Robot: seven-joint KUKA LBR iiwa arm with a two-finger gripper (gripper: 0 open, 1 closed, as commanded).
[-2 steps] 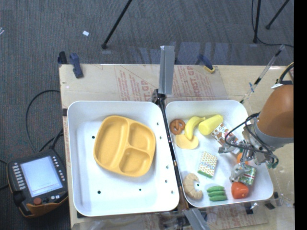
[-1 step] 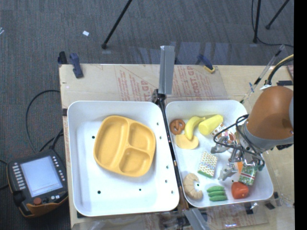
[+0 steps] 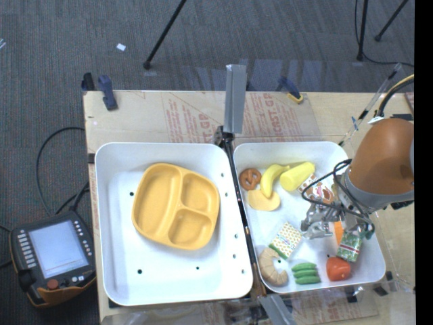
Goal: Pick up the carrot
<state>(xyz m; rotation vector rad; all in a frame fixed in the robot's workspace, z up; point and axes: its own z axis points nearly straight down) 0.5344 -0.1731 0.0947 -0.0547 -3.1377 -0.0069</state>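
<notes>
the pincer [image 3: 323,223] is hanging low over the right bin [image 3: 369,276], its opening not discernible. the carrot [image 3: 339,232], a partly hidden orange piece, is lying just beside it, touching a green packet [image 3: 350,246]. a yellow divided plate [image 3: 177,206] is sitting in the left bin [image 3: 115,276].

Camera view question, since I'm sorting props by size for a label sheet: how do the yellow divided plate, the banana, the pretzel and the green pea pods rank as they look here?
1. Yellow divided plate, by far the largest.
2. Banana.
3. Green pea pods and pretzel look about alike, so I won't rank them.
</notes>
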